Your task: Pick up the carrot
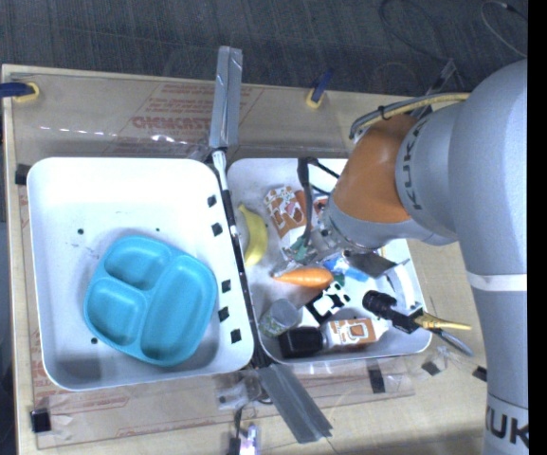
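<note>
**Carrot pick: arm over right bin**

Camera view. The tabletop (112,112) carries two white bins side by side. The left bin (64,197) holds a blue tray (150,297) with three compartments. The right bin (254,173) holds a crowded group of items; they lie close together, so little free room surrounds any one of them.

The carrot (303,277) lies near the middle of the right bin, roughly level, with its tip pointing left. A banana (252,235) lies just to its left, against the bin wall. A brown packet (285,209) lies above it. A small carton (352,331) and a black object (301,341) lie below it.

The arm (425,173) reaches in from the right. Its wrist sits over the bin, just right of the carrot. The end effector (335,254) is largely hidden by the wrist; its opening and any hold cannot be told.

Writing: "KUKA" lettering shows in part on the arm. Red print on the tabletop is not legible.
</note>
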Robot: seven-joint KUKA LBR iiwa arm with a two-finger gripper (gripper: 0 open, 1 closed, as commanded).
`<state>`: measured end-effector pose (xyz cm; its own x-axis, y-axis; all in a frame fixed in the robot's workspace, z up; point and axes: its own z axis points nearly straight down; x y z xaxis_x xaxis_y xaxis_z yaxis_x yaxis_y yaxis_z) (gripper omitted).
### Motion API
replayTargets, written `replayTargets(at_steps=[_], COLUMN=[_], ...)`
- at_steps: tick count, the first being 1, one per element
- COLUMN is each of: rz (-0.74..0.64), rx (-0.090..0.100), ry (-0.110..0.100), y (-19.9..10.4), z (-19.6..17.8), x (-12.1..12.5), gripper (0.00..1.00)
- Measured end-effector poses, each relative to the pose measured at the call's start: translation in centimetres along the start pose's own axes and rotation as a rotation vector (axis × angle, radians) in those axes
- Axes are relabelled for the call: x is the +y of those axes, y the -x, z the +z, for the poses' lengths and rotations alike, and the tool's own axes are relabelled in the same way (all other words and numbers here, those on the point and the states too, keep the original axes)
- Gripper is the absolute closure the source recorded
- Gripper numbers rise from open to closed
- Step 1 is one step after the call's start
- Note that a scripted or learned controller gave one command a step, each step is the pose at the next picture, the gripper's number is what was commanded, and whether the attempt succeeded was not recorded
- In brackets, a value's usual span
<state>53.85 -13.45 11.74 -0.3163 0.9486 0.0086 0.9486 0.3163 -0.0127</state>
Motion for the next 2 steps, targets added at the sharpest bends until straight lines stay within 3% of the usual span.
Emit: replayTargets(at_steps=[1,2], rz=[-0.602,-0.576], rx=[-0.008,-0.007], ry=[0.007,0.007], y=[-1.9,-2.08], z=[2.98,2.99], x=[-5.84,-5.77], gripper=[1.0,1.0])
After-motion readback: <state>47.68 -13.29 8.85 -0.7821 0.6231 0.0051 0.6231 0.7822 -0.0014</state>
